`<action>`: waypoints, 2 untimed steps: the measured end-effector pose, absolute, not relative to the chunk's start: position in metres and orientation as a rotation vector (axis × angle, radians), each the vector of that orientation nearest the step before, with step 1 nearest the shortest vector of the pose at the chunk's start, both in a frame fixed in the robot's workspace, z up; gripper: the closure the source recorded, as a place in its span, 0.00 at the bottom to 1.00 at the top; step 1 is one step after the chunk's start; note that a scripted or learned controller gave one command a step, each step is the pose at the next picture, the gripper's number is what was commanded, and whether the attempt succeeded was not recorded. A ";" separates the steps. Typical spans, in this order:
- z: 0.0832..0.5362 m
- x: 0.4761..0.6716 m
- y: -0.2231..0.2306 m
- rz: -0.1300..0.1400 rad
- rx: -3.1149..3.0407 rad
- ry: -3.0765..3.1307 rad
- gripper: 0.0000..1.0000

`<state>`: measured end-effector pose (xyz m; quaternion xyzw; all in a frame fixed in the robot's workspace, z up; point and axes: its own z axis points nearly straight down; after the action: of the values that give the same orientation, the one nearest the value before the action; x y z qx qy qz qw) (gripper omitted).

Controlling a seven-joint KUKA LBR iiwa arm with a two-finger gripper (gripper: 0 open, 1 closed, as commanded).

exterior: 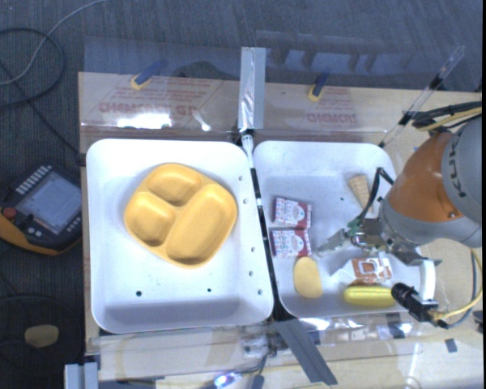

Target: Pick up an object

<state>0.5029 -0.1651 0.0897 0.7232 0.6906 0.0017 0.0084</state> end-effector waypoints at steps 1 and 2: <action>0.090 0.492 -0.191 0.018 2.086 2.332 0.00; 0.090 0.492 -0.201 0.012 1.804 2.556 0.00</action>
<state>0.4920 -0.2014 0.0898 0.5767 0.8170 0.0037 0.0066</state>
